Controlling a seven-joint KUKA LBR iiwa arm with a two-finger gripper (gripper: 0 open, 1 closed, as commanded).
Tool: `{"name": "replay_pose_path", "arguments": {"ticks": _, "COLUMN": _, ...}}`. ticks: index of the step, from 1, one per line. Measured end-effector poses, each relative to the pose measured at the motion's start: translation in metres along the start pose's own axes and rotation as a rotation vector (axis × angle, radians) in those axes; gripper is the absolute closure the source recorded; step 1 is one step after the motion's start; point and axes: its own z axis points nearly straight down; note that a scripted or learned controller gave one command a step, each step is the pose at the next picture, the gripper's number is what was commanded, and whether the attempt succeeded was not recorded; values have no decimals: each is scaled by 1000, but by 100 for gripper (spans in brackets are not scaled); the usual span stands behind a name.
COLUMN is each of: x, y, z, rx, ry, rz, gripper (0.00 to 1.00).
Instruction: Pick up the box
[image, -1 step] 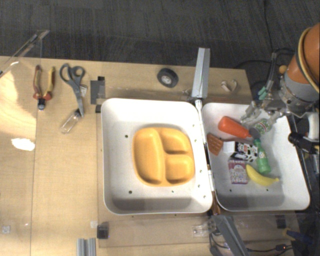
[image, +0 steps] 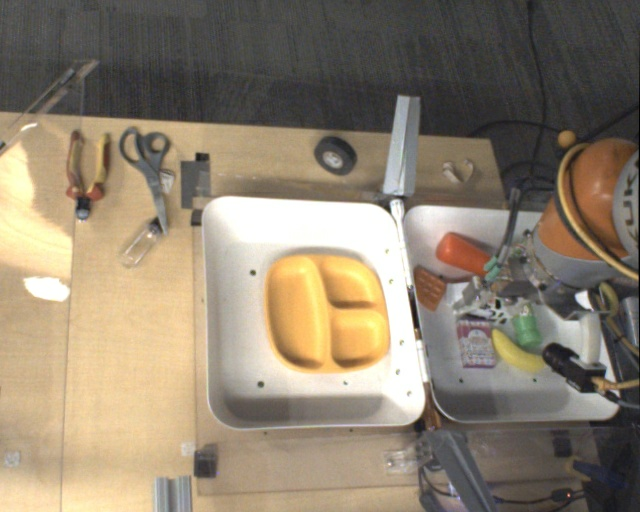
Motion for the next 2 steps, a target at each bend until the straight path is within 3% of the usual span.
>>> {"name": "replay_pose_path", "arguments": {"ticks": 1, "x": 2, "y": -24, "z": 69, "rx": -13, "ry": -1, "rz": -41, "gripper": 0}}
{"name": "replay_pose_path", "arguments": {"ticks": 2, "x": 1, "y": -21, "z": 56, "rx": -21, "ry": -5, "rz": -43, "gripper": 100}}
